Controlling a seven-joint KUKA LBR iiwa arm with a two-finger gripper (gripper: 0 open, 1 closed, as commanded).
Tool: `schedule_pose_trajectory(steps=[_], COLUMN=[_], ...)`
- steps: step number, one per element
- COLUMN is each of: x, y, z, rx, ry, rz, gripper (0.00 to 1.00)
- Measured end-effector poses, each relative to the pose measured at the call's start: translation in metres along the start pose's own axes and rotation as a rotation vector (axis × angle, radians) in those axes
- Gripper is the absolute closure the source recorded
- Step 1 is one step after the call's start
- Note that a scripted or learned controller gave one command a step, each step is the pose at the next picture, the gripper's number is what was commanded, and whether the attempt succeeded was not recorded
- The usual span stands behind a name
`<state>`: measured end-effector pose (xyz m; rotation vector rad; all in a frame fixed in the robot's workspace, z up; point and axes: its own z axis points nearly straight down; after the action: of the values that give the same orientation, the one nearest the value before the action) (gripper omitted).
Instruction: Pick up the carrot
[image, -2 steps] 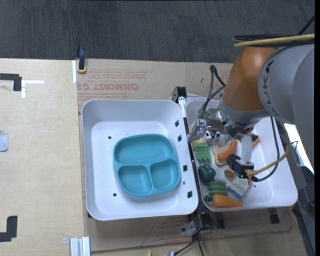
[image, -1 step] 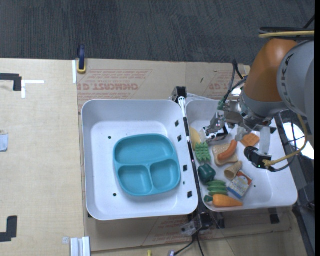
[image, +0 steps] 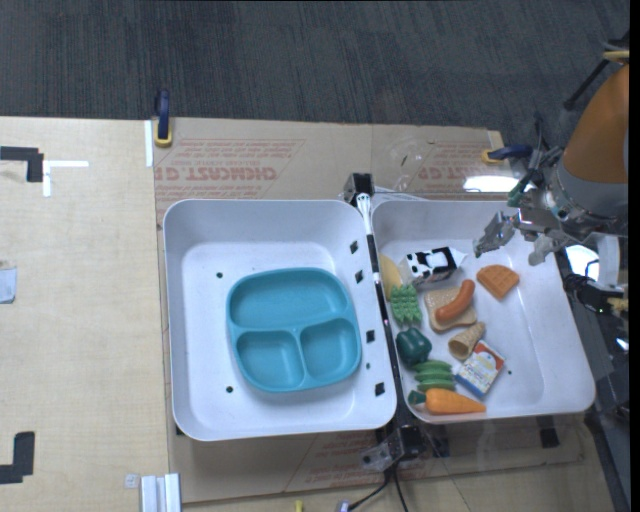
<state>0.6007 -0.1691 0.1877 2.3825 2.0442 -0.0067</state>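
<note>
Carrot lies at near edge of right bin, just beside green veg; claw open, nothing in it, over bin's far right, well apart from carrot; blue tray in left bin.

Red print ran across the cardboard sheet behind the bins, upside down and mirrored (illegible at this size). The small carton bore unreadable graphics.
</note>
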Motion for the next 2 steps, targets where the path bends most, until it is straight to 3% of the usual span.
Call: schedule_pose_trajectory(steps=[1, 2], x=[0.005, -0.031], y=[-0.033, 0.014], z=[0.080, 0.096], rx=[0.005, 0.008], ry=[0.004, 0.018], rz=[0.282, 0.457], gripper=[0.00, 0.00])
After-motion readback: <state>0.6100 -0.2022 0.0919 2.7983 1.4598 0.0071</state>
